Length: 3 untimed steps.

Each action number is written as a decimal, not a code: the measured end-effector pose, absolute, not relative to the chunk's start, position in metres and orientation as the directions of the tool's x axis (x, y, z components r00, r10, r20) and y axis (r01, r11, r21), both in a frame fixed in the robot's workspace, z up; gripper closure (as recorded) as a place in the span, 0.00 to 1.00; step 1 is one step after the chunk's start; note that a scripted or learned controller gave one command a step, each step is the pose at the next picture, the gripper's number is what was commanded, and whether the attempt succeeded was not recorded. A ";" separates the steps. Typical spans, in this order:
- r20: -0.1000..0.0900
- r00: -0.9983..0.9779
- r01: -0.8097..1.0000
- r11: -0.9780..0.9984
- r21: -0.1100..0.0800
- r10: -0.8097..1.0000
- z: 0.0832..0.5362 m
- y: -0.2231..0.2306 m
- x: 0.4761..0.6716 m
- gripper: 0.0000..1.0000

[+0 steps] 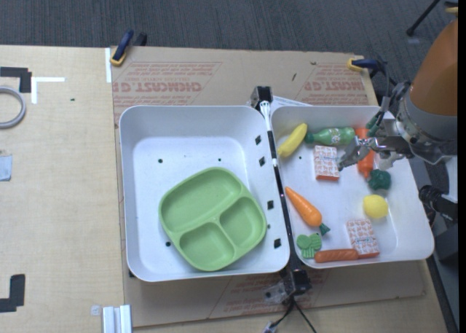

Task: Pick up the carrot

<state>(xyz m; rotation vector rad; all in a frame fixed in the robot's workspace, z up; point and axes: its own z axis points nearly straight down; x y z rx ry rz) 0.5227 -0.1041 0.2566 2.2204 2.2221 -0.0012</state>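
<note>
KUKA arm [437, 98], right edge
Grey body w/ orange band above wrist; dark metal gripper [362, 148] w/ thin fingers.

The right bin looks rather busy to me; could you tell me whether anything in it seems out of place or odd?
Nothing is spilled or damaged. The one odd point: the gripper sits at the right bin's upper right, beside an orange piece and green bottle, while the carrot lies untouched near the bin's left wall.
</note>
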 end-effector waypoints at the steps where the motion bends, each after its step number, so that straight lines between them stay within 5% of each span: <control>1: 0.000 -0.086 0.996 0.086 0.000 0.996 0.192 -0.054 0.494 0.00; 3: 0.000 -0.086 0.996 0.086 0.000 0.996 0.192 -0.054 0.494 0.00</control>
